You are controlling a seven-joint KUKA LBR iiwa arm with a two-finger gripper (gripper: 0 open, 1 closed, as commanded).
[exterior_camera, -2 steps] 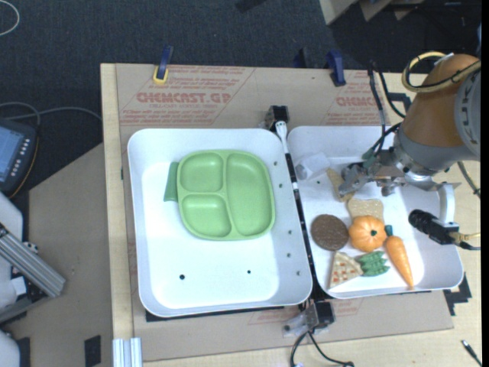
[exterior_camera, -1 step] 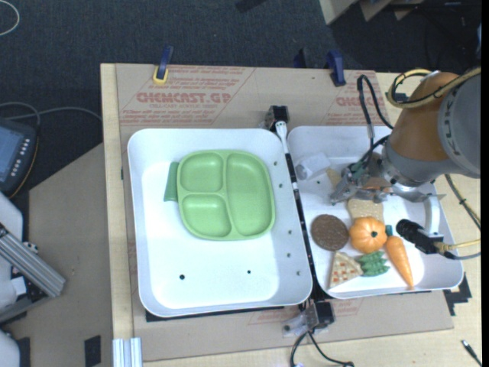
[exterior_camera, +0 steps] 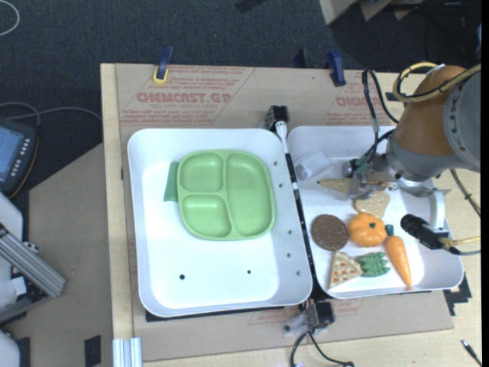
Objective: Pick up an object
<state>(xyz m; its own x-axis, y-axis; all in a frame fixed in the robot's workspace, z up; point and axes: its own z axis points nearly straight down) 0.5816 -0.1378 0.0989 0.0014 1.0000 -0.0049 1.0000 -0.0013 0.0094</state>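
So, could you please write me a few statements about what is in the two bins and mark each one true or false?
1. The green divided plate lies in the left bin. True.
2. The carrot lies in the left bin. False: it lies in the right bin, near its front right corner.
3. The small orange pumpkin sits just right of the brown round cookie. True.
4. The green plate has two compartments. False: it has three.
5. The pizza slice is at the back of the right bin. False: it lies near the front edge, beside the green pea pod.
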